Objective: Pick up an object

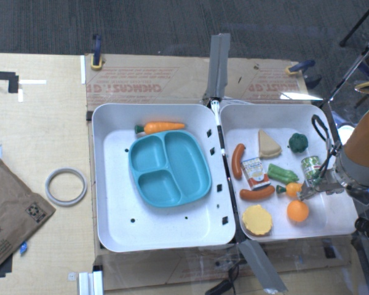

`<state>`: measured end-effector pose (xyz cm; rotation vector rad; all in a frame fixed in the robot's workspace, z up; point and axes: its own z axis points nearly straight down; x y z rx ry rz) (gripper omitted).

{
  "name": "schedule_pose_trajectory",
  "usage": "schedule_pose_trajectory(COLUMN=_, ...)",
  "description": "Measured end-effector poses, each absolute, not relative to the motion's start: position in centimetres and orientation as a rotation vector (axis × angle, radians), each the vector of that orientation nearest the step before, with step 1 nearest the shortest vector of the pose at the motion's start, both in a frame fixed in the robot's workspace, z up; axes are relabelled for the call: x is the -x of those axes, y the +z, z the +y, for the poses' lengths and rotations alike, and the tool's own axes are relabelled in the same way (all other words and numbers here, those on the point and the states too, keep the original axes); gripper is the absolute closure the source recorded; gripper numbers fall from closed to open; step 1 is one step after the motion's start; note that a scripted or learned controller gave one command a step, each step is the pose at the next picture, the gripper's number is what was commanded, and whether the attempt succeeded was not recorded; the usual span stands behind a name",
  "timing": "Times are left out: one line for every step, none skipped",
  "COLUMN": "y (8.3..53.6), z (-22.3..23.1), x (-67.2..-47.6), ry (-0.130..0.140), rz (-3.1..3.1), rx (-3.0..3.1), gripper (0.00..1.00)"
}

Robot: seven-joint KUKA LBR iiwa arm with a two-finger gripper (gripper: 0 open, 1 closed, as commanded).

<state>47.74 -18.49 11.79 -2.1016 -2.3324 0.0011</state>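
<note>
My gripper [306, 188] reaches in from the right and sits low over the right bin [332, 226], close to its right wall. Its tip is right beside a small orange piece [293, 189], and I cannot tell whether it touches it. A green can [310, 165] stands just behind the gripper, and a round orange [298, 211] lies just in front of it. Further left lie a green vegetable [283, 174], a small carton [256, 172], two sausages [257, 193] [237, 160] and a yellow round item [257, 220].
A tan wedge [269, 144] and a broccoli [298, 142] lie at the back of the right bin. The left bin [111, 226] holds a blue divided plate [170, 168] and a carrot [164, 127]. A tape roll [66, 185] lies on the bench at the left.
</note>
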Motion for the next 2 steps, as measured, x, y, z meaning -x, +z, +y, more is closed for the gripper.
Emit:
schedule_pose_trajectory(y=11.8, z=-18.5, x=-47.7, ry=0.001, rz=-2.333, rx=2.101, gripper=0.0)
schedule_pose_trajectory(y=9.9, z=-19.4, x=-53.2, ry=-0.007, rz=-2.297, rx=2.163, gripper=0.0)
